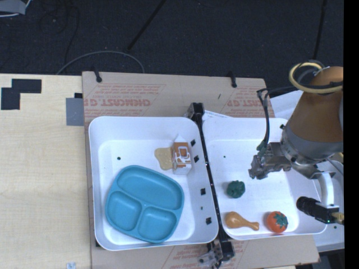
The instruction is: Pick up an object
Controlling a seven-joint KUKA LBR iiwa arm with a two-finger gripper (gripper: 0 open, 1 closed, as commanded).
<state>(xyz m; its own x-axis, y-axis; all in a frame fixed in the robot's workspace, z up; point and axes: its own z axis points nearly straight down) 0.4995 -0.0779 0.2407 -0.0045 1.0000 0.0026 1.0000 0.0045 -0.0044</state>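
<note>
Broccoli-like dark green lumpy toy [235,189] sits mid-floor of my right-hand white bin [224,144], nearest my gripper [259,168]; whether my tool is spread, I cannot tell. It looks light, rubbery, bumpy: I'd pinch across its crown. Smaller tomato-red round toy [276,221] occupies the near right corner.

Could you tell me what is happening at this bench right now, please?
A KUKA arm reaches in from the right, its gripper above the right bin, with nothing visibly in it. That bin holds a green broccoli-like toy, an orange drumstick-shaped toy and a tomato-like toy. The left bin holds a blue divided plate, a small carton and a tan piece beside it.
</note>
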